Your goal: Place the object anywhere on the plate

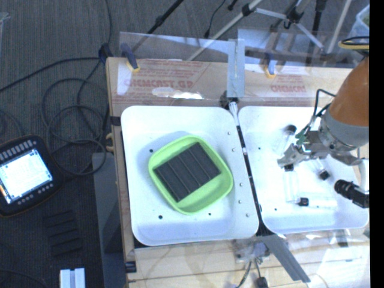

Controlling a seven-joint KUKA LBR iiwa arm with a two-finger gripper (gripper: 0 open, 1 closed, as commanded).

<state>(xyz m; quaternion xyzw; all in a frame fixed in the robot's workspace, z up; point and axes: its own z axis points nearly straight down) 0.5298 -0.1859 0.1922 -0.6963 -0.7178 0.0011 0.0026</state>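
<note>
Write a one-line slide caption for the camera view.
Grey arm's gripper over the right white bin; dark ribbed slab on green square plate in left bin.

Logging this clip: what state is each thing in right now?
Plate: green, in the left bin, holding a dark ridged slab.
Slab: lying flat on the plate.
Gripper: over the right bin, nothing visibly held.
Left bin: holds the plate.
Right bin: has a few small pieces scattered in it, too small to identify.
</note>
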